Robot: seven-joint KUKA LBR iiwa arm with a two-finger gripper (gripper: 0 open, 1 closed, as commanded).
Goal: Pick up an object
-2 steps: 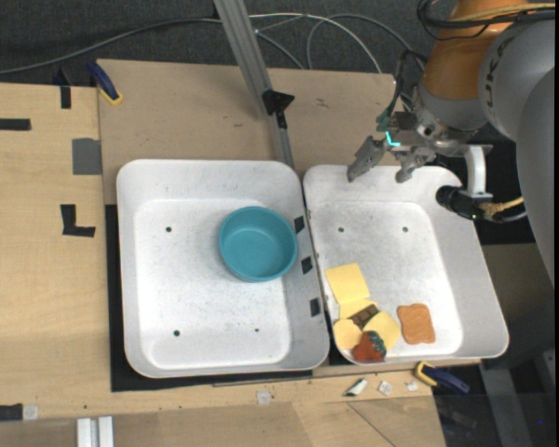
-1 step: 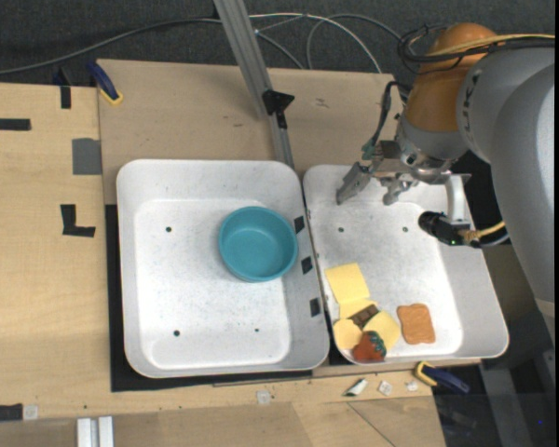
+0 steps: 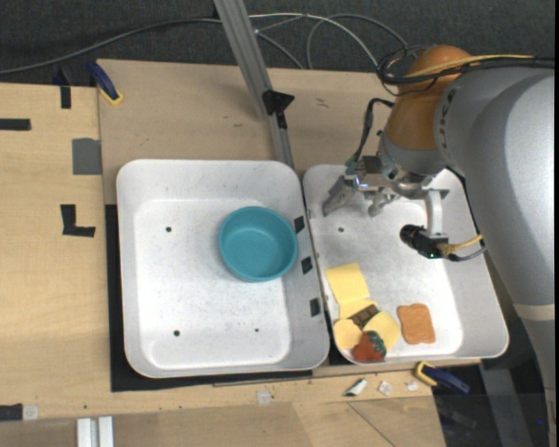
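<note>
Nearest us, at the near end of the right bin [image 3: 475, 343], we see the likely targets huddled together: a yellow block [image 3: 346, 282], a smaller yellow piece [image 3: 384, 327] touching a red-and-dark lump [image 3: 368, 346], and an orange biscuit-like piece [image 3: 415, 323] just beside them. We judge any of these would serve as the object to pick up, and none is held. The tool [image 3: 356, 198] hovers over the far end of the same bin, well apart from that cluster, its two fingers spread open with nothing between them. We read the pose as a search or approach stance, since the white floor beneath it is bare. The cluster sits close to the bin's near wall and to the divider shared with the left bin [image 3: 140, 277], so room for the fingers is tight on those sides and freer toward the middle. A blue bowl [image 3: 257, 242] rests alone across that divider, on the surface's left side.
</note>
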